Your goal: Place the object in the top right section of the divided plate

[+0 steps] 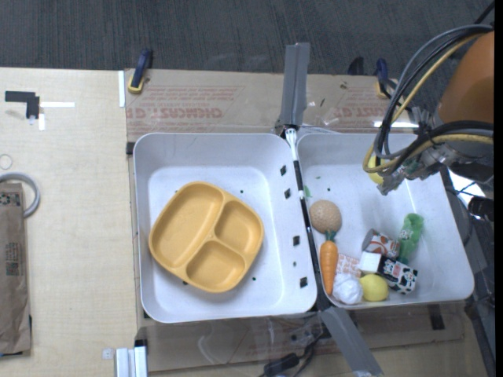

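Note:
A yellow divided plate lies in the left bin, with nothing in its three sections. The right bin holds a pile of small items near its front: a tan egg-shaped object, a carrot, a white bulb, a yellow lemon, a green toy, and small printed boxes. My gripper hangs over the back right part of the right bin, above and behind the pile, with no item seen in it.
A grey divider runs between the two bins. Cables loop above the wrist at the right. Cardboard lies behind the bins, and a brown bag sits at the far left of the bench.

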Available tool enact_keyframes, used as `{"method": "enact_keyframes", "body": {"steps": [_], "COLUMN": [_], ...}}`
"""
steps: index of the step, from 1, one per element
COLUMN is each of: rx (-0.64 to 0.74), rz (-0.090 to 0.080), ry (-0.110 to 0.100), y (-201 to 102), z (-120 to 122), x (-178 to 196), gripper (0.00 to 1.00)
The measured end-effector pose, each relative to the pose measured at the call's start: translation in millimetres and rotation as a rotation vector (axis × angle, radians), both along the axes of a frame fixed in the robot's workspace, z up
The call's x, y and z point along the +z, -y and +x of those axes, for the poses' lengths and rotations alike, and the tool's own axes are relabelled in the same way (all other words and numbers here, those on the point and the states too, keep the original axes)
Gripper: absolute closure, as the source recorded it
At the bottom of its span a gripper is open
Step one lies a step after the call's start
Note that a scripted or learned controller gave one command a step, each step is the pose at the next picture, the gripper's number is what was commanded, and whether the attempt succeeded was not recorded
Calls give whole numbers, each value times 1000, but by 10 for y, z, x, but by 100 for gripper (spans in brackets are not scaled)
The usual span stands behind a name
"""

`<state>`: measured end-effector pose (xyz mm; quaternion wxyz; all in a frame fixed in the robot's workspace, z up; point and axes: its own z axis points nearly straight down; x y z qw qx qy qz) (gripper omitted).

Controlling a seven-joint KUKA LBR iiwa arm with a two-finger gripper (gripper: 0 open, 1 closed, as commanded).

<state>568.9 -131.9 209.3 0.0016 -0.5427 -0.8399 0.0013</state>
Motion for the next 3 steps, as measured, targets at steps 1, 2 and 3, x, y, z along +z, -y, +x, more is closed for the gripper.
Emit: {"method": "enact_keyframes", "body": {"steps": [1,2,3], "rx": [-610,-443,-326], "rz": [-6,-6,-5], "ry": [-4,-5,-13], "y": [-378,-839,-1394], "z": [26,809,835], "x": [-116,-228,-239], "gripper": [100,100,100]}}
